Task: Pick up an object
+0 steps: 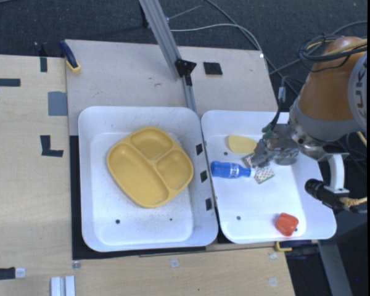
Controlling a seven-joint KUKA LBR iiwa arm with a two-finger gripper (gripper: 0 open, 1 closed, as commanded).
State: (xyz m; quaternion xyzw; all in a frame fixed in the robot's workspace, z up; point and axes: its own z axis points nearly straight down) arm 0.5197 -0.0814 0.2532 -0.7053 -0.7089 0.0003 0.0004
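You've got the arm (333,85) coming in from the right, orange band up top, grey wrist below, w/ the gripper (260,160) down low over the right bin (308,227), upper-middle area. Finger state: can't tell from this angle, wrist body and dark hardware block the tips, so don't assume a grasp. Right under/just beside the gripper you see a blue bottle (229,170) lying on its side, cap end pointing toward the gripper; looks touching or nearly so, can't confirm which. Small speckled grey block (264,176) sits just beside the bottle's right end, right below the gripper. Flat yellow piece (241,143) lies near the bin's top edge, just left of the gripper, partly hidden by it. Red object (287,224) is well apart from all that, near the bin's bottom-right corner. Left bin (92,165) holds a yellow divided plate (150,165), 3 compartments, lying flat, roughly centred, rotated a bit vs the bin walls. Grey metal bar (166,36) runs diagonally from the top edge down to the gap between the bins. Cables (234,23) trail over the dark floor at the back.
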